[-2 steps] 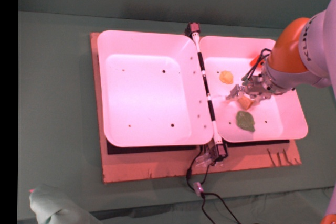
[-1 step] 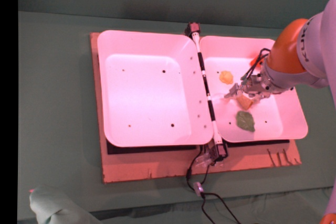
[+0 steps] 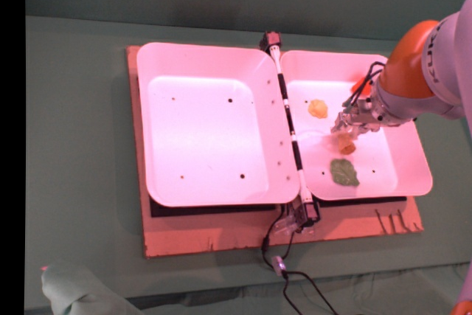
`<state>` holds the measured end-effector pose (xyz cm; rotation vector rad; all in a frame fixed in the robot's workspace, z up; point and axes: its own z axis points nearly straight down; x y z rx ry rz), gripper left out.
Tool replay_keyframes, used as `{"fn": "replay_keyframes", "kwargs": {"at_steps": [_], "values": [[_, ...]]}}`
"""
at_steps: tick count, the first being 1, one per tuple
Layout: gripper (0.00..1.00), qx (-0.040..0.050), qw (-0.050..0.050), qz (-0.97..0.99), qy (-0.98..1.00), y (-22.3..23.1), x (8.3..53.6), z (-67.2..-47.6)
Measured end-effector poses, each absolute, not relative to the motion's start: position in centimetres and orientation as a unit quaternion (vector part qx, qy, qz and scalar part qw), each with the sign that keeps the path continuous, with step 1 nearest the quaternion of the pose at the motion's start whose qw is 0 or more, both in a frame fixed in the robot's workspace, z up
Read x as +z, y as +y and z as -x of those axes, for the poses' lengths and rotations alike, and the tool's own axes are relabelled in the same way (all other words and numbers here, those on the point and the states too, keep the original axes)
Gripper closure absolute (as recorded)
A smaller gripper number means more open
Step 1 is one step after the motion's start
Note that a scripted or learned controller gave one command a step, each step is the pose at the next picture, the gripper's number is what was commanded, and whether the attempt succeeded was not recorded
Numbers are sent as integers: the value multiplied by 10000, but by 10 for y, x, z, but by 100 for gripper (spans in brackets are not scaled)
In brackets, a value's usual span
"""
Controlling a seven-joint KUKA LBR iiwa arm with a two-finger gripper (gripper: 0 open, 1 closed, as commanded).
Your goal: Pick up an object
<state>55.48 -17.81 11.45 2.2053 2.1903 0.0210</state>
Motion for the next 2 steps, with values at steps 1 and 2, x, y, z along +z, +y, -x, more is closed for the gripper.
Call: {"fn": "replay_keyframes", "kwargs": {"at_steps": [1,2], "values": [[100,20,57,-7078,7064,-180,176,-566],[100,22,56,-7081,7061,-182,221,-569]]}}
